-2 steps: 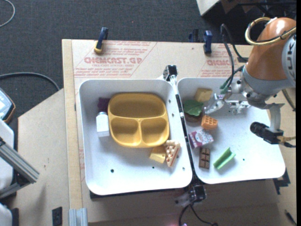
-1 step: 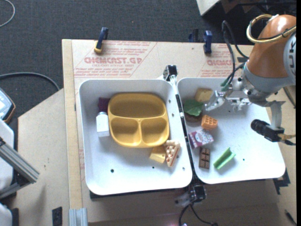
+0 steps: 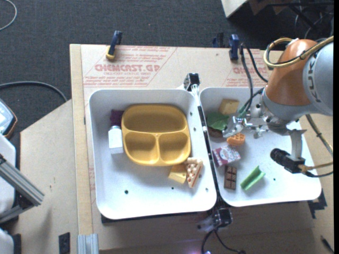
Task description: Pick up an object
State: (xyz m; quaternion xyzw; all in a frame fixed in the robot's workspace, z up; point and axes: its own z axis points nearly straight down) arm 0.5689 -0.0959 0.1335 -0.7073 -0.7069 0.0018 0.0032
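Toys lie scattered in the right bin (image 3: 296,192), and none of them is lifted. An orange piece (image 3: 236,138) sits just under the gripper (image 3: 237,126), near the bin's left side; whether the claw is spread or pressed together cannot be told from here. Beside it lie a green leaf (image 3: 216,123), a tan block (image 3: 229,107), a pink packet (image 3: 226,155), a brown chocolate bar (image 3: 230,177) and a green stick (image 3: 252,178). The grey arm (image 3: 296,83) reaches in from the right. In the left bin (image 3: 106,194) a yellow divided tray (image 3: 155,134) rests, with a white bottle (image 3: 115,139) to its left, and a pizza slice (image 3: 194,171) and yellow wedge (image 3: 177,176) below it.
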